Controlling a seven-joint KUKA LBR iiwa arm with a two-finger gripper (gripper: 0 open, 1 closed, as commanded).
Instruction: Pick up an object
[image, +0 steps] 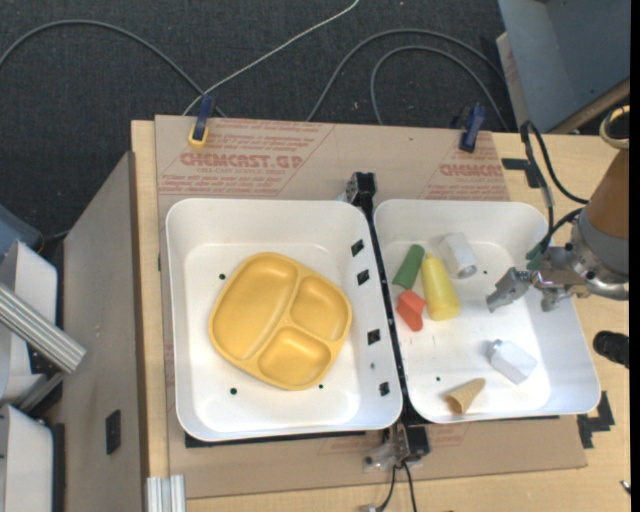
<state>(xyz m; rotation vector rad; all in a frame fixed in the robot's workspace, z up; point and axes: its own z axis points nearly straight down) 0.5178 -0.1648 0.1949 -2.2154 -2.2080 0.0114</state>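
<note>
Gripper hovering over the right bin's right side, nothing in it, targets lie to its left.

Left bin holds only a yellow divided plate, flat, too wide to be a sensible pick. Right bin has the candidates: green piece and yellow cylinder side by side, long axes running roughly near-to-far, an orange piece just below them, a white cup-like item near the far wall, a tan cone and a white block toward the near edge. Gripper sits right of all of these; fingers look parted with nothing between them, though the view there is small so treat that as probable. Nearest object is the white block, lying toward the near edge from the jaws; the yellow cylinder is further left.
</note>
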